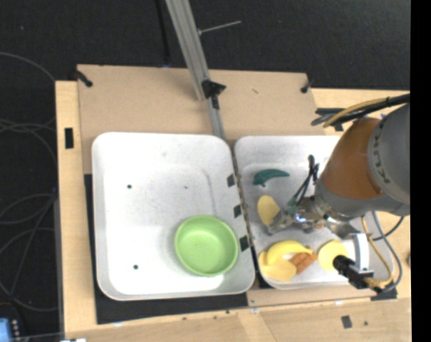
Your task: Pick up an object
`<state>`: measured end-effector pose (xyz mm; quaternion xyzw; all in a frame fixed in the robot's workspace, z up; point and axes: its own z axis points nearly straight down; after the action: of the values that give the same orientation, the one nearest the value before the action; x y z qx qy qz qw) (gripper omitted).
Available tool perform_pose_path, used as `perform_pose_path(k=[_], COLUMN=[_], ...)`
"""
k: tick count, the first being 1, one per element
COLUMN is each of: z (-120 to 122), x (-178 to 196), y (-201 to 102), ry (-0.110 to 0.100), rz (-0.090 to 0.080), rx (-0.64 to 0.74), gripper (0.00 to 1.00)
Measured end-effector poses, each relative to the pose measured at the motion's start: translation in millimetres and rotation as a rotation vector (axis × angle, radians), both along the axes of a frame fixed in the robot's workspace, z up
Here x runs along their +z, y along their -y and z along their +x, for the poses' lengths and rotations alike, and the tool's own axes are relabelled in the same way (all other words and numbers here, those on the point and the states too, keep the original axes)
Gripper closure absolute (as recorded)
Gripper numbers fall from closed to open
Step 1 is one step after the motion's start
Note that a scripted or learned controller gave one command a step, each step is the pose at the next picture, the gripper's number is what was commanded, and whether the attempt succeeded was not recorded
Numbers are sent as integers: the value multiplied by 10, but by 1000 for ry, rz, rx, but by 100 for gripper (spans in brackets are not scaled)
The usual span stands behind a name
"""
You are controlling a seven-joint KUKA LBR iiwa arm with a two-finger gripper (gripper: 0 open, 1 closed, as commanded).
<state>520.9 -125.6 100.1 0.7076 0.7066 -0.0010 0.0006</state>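
My gripper (286,219) reaches down into the right bin (272,152), its tip beside a small pale yellow object (266,207). Whether anything sits between the fingers is hidden by the wrist. A dark green curved piece (271,177) lies just behind it. Near the bin's front edge rest a yellow object (281,256) with an orange piece (303,261) on it, and another yellow round object (330,251) to the right. A light green bowl (206,244) stands in the left bin (144,191), at its front right.
The arm's orange band (350,166) and grey body overhang the right bin's right side. A metal pole (190,45) slants up from between the bins at the back. Cables run along the arm near the bin's front right corner.
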Motion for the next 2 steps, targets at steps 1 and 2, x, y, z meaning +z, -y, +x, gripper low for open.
perform_pose_path(k=[1,2], z=[13,56], x=[115,555], y=[-2,-37], ry=[5,7], rz=[3,2], rx=[-4,5], gripper=[100,100])
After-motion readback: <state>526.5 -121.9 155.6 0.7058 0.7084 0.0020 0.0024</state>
